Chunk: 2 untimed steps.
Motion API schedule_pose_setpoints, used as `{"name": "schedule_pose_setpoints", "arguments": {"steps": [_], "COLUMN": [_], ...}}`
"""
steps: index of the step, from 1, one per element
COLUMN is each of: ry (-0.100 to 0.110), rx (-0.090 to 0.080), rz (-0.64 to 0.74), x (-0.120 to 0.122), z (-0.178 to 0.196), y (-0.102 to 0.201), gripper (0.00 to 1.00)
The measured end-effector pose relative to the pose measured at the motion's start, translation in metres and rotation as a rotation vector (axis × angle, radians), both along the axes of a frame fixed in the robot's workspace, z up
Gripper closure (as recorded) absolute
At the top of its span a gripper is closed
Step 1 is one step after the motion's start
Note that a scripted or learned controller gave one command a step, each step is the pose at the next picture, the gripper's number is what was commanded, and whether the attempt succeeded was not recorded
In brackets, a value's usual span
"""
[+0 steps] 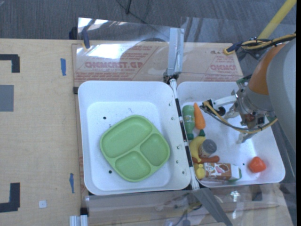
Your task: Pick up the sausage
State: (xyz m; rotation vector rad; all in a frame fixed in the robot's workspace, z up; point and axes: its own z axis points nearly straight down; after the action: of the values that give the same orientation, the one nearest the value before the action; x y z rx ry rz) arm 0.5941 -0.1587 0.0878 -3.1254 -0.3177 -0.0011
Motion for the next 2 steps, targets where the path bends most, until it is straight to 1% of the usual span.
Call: {"name": "schedule_pose_setpoints", "arguments": {"steps": [1, 2], "ry": [-0.006, -0.002], "rx": [-0.003, -0.003], "rz": [0.214, 0.200], "x": [0.048, 0.048], "z": [0.000, -0.001], "y": [0.046, -0.026], "gripper": [0.00, 0.00]}}
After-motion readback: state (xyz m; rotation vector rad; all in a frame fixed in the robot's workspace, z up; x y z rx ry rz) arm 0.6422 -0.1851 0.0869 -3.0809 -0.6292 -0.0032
